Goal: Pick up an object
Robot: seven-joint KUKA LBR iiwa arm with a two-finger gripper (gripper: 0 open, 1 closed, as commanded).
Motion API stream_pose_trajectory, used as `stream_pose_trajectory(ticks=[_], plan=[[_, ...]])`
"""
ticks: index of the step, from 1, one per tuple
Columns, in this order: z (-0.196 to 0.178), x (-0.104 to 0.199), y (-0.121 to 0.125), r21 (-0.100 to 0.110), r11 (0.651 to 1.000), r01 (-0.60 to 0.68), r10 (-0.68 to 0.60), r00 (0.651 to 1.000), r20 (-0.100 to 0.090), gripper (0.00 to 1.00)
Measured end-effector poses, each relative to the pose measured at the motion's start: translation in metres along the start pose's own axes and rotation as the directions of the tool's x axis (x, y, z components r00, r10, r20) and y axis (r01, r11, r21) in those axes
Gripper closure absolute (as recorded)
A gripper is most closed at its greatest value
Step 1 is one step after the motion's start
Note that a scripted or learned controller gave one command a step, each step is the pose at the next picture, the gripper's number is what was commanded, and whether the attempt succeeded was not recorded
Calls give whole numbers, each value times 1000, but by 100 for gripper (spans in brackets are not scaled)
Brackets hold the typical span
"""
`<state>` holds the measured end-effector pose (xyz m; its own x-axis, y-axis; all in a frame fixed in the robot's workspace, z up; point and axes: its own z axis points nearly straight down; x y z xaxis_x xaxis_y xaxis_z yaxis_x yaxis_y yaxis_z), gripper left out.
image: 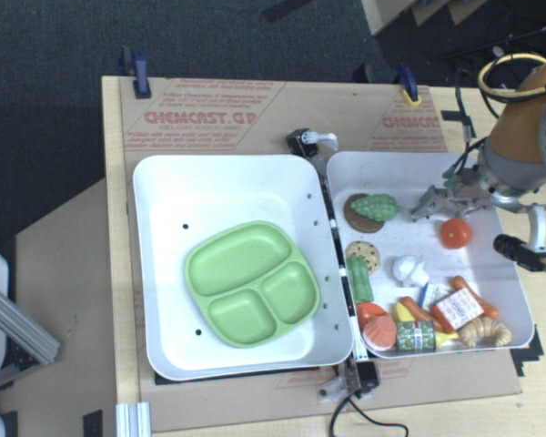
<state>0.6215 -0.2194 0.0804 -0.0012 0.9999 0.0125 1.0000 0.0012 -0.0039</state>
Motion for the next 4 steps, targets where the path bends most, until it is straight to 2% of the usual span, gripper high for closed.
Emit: stream_pose_trajectory(ticks=[1, 2, 3, 4], plan=[[-4, 15, -43, 2, 1000, -3, 3, 1000, 10, 0], [-15, 14, -40, -6, 1000, -2, 2, 1000, 13, 100], [-6, 109, -30, -8, 1000, 7, -7, 1000, 12, 100], [-108, 179, -62, -13, 1000, 7, -7, 1000, 10, 100]])
